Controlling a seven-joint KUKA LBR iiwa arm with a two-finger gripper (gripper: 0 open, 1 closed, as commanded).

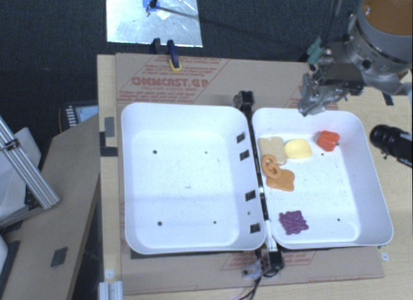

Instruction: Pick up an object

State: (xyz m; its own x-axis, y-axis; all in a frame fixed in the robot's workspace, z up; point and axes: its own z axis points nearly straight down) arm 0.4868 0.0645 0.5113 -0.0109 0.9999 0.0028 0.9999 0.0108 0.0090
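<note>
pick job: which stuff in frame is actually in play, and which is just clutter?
In play:
- claw, over the far rim of the right bin
- in that bin: red toy, yellow toy, tan toy, orange toy, purple toy

Clutter:
- left bin
- cardboard sheet
- silver sheet
- clamp
- metal rail

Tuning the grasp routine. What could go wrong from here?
1. The pincer appears to hang over the far rim of the right bin, so a straight descent may strike the rim.
2. The yellow piece, beige piece and orange ring lie bunched close together, so a grab may nudge neighbours or catch two.
</note>
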